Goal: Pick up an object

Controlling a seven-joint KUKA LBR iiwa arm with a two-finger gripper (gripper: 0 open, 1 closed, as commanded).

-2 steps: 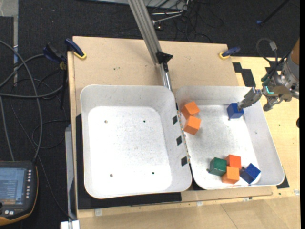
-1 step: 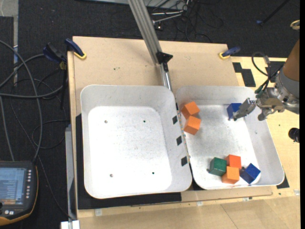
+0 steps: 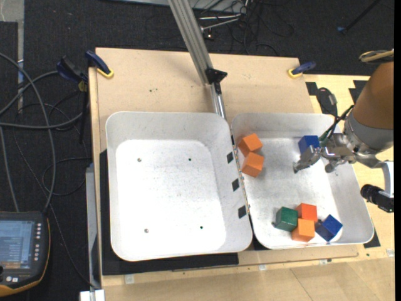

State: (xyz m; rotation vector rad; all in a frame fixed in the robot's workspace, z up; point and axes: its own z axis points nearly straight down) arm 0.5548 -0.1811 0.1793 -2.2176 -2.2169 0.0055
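Starting at nine o'clock, you see the left bin [image 3: 169, 187] on the bench [image 3: 156, 74]. Past the centre divide, the right bin [image 3: 276, 127] holds two orange cubes [image 3: 252, 155] touching each other by its ten o'clock corner. A cluster sits toward its five o'clock corner: a green cube [image 3: 287, 219], two more orange blocks [image 3: 305, 221] and a blue cube [image 3: 329, 227], all packed close. At three o'clock your arm [image 3: 374, 105] reaches in, wrist bent toward the bin, with the gripper [image 3: 308, 162] low over the bin floor. A second blue cube [image 3: 308, 143] lies just beside it, at its twelve o'clock. You cannot tell whether the fingers are parted or closed.
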